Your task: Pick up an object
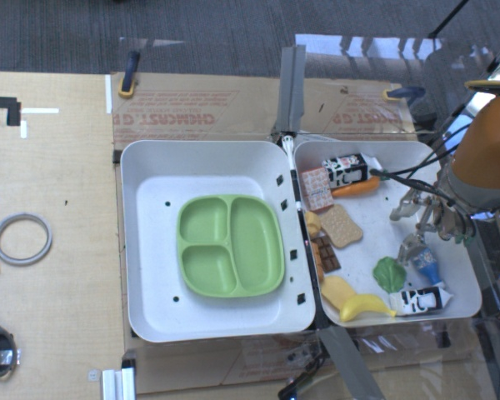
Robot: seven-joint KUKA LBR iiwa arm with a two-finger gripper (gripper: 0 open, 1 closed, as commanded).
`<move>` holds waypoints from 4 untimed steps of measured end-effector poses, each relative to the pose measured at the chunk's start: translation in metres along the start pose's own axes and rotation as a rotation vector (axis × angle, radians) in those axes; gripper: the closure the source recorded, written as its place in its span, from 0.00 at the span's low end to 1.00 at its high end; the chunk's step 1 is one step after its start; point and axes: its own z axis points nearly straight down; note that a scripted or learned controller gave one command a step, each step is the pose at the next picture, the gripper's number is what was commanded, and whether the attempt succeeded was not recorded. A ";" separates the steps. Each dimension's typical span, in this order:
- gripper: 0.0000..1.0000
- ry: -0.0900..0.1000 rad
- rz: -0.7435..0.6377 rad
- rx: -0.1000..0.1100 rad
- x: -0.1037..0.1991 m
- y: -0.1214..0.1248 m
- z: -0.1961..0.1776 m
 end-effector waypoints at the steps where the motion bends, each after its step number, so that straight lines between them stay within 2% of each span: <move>1: 0.00 0.001 0.026 0.000 0.038 -0.019 0.000; 2: 0.00 -0.001 0.047 0.000 0.045 -0.019 0.000; 3: 0.00 -0.007 0.133 -0.001 0.053 -0.021 -0.001; 4: 0.00 0.000 0.203 0.000 0.048 -0.021 0.001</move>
